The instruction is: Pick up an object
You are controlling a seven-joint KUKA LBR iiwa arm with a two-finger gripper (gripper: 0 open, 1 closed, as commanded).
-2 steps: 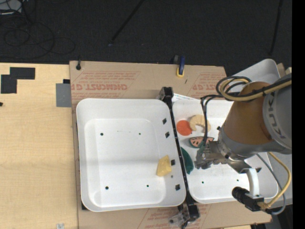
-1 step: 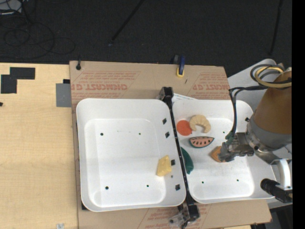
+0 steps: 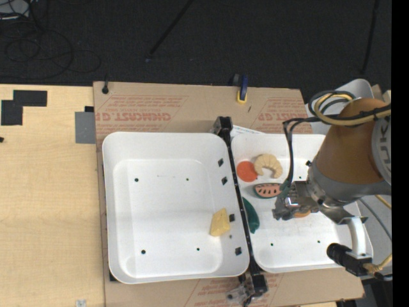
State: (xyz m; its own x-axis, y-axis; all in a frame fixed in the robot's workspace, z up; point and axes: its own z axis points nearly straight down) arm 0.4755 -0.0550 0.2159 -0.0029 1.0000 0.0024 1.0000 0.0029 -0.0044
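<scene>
Here your gripper point(image 3: 289, 208) hangs low in the right bin point(image 3: 300, 258), at four o'clock from the watermelon slice point(image 3: 268, 188). You cannot tell its grip state. A yellow piece point(image 3: 220, 223) lies in the left bin point(image 3: 160, 248).

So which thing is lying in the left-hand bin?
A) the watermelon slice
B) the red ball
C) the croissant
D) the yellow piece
D: the yellow piece lies near the right wall of the left bin, while the red ball, the croissant and the watermelon slice all lie in the right bin.
</scene>
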